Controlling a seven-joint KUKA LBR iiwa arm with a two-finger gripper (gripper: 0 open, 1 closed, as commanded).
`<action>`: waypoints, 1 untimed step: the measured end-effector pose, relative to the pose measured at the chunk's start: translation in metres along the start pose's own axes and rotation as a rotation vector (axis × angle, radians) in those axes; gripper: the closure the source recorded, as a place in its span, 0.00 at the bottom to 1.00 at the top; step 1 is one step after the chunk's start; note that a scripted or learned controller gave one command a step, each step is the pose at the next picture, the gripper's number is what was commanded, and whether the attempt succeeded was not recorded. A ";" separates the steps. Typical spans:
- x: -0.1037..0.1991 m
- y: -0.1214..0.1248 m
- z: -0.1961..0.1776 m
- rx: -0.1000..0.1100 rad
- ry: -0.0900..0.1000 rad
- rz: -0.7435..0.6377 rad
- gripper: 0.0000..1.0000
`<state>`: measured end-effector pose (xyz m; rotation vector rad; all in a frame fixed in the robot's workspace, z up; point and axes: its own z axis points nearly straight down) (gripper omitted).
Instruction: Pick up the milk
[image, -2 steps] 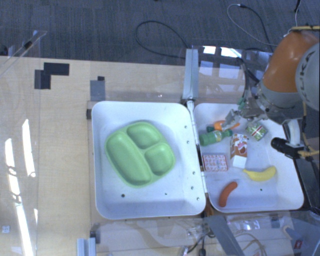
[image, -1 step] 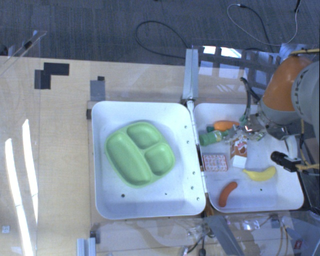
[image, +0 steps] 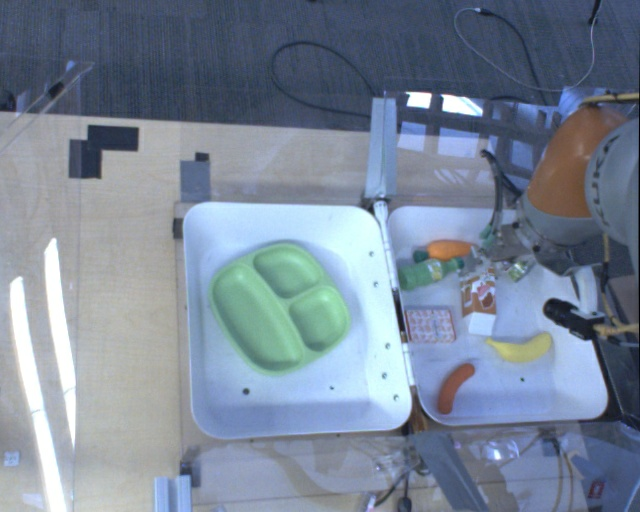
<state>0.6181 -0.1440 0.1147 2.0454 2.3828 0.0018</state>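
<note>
The milk carton (image: 479, 299) lies in the right bin (image: 590, 400), near its middle, with the gripper (image: 497, 252) just above it toward the far wall; whether the gripper is wide or narrow cannot be told. Around the carton lie a green bottle (image: 430, 272), a carrot (image: 449, 249), a checked packet (image: 430, 325), a banana (image: 520, 348) and a sausage (image: 455, 387). The left bin (image: 210, 410) holds a green divided plate (image: 279, 307).

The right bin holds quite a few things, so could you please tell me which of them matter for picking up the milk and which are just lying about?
For the job:
milk
end effector

Lying about:
carrot
green bottle
pink packet
banana
sausage
green plate in the left bin
</note>
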 end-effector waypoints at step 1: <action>0.066 -0.002 -0.071 -0.001 0.000 -0.005 1.00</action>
